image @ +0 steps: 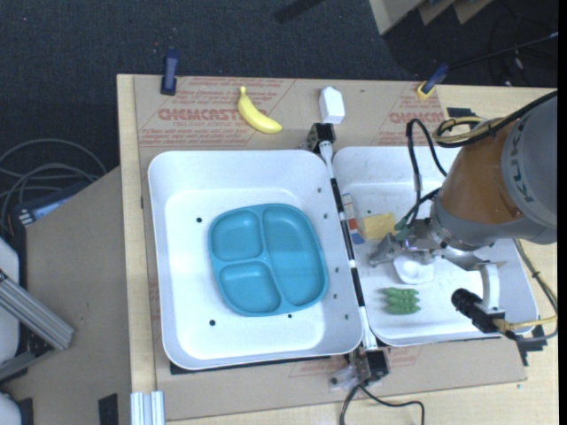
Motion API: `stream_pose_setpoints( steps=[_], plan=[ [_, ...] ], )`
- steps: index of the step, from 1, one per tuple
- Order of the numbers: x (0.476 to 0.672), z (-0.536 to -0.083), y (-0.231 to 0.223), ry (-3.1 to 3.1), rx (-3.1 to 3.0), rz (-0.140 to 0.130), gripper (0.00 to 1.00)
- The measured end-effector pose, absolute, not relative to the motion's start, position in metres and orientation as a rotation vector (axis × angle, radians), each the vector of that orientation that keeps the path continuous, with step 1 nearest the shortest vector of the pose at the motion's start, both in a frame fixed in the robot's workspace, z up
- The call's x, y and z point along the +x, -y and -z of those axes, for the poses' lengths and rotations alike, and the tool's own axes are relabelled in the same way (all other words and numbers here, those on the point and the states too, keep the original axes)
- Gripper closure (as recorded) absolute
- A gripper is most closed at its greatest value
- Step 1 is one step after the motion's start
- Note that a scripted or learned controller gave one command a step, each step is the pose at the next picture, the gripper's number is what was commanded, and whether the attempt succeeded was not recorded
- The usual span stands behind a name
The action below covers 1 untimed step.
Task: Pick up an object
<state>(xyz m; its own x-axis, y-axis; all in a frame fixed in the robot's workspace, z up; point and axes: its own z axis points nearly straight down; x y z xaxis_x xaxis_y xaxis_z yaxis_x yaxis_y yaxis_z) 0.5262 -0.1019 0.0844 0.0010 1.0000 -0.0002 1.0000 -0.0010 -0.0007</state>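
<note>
The gripper (409, 257) is low in the right bin (381, 171), over a white object (415, 271), with a green pea pod (401, 302) and yellow block (378, 227) nearby. Whether its jaws are parted or closed cannot be told, and nothing looks lifted yet. The left bin (177, 237) holds a blue divided plate (266, 258); a banana (256, 114) lies on the bench (142, 149).

Both bins (177, 237) show smooth white plastic with a soft sheen. The blue divided plate (264, 259) looks like matt plastic. The banana (257, 116) reads as glossy yellow plastic, possibly rubber. The bench top (213, 113) is printed brown cardboard. Beyond it, the floor (80, 34) is dark, rough carpet.
</note>
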Motion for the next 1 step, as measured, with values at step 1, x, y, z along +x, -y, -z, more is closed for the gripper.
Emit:
stream_pose_setpoints(
  steps=[1],
  plan=[
    [0.4789, -0.0849, 0.0996, 2.220, -2.223, 0.000, 0.00]
  ],
)
